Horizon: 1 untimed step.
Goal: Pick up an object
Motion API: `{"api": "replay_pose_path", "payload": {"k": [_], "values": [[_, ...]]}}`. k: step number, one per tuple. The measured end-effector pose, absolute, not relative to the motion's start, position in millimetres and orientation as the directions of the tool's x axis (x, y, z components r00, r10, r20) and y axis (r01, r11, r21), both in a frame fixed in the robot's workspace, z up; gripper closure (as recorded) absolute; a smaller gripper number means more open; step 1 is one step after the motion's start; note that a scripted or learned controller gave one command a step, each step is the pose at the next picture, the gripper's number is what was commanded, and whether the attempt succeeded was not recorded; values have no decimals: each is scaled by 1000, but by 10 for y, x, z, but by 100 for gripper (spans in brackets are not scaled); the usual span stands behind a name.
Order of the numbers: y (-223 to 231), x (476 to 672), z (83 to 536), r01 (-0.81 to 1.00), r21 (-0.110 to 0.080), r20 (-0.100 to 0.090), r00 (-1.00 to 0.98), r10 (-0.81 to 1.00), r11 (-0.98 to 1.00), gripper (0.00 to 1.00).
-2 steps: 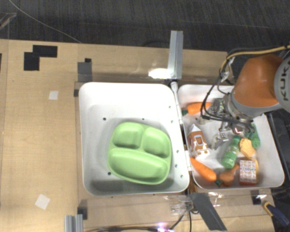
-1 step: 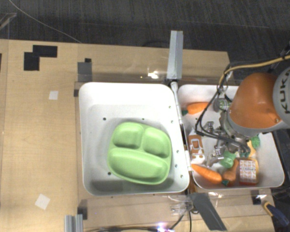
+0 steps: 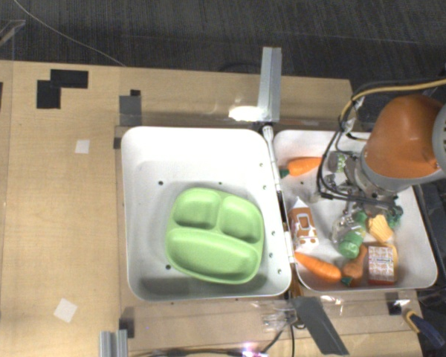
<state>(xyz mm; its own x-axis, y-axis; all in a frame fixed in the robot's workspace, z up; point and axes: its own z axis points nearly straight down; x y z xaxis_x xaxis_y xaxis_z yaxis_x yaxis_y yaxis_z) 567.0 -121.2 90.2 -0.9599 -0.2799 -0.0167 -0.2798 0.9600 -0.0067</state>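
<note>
My gripper (image 3: 351, 223) hangs low in the right bin (image 3: 430, 262), reaching down from the arm's orange band (image 3: 403, 136). Directly beneath its tip lies a small green object (image 3: 350, 244); whether they touch I cannot tell. Around it lie a yellow piece (image 3: 381, 229), a red and white packet (image 3: 381, 264), an orange carrot (image 3: 318, 267) near the front wall, a second carrot (image 3: 305, 166) at the back, and a small orange and white carton (image 3: 303, 227). The arm hides part of the bin's middle.
The left bin (image 3: 141, 199) holds a light green divided plate (image 3: 215, 234). A metal post (image 3: 270, 84) stands behind the wall between the two bins. Cables (image 3: 334, 166) loop beside the wrist. Wooden bench surface (image 3: 52, 222) spreads to the left.
</note>
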Motion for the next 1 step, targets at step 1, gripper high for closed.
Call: {"api": "replay_pose_path", "payload": {"k": [1], "values": [[-947, 5464, 908, -264, -7, -18, -964, -264, 964, 0]]}}
